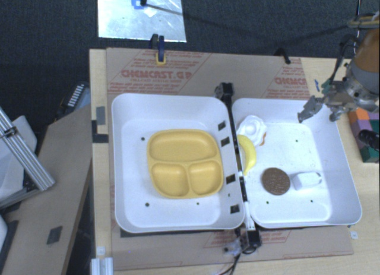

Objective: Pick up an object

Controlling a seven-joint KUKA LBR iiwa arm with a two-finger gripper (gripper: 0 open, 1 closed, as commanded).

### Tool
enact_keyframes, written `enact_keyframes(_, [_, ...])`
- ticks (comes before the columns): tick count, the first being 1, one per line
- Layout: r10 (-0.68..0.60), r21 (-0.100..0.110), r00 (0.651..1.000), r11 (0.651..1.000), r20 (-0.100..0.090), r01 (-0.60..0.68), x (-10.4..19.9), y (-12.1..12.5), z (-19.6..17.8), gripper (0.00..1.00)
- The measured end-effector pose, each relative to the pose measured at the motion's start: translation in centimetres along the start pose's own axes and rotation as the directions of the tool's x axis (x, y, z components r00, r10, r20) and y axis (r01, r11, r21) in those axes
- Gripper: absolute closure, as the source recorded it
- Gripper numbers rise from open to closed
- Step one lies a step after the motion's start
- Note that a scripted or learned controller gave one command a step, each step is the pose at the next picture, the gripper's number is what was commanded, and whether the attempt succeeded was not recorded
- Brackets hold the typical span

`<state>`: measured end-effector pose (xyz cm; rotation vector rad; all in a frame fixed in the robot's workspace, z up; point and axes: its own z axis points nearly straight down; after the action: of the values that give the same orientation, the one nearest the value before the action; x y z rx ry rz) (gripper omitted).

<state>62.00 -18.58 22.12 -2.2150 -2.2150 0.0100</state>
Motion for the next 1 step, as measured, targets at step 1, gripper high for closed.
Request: enact_keyframes(1, [-0.003,-0.013,1.0,1.0,0.002,0.003,0.08,0.25,-0.83,0.0])
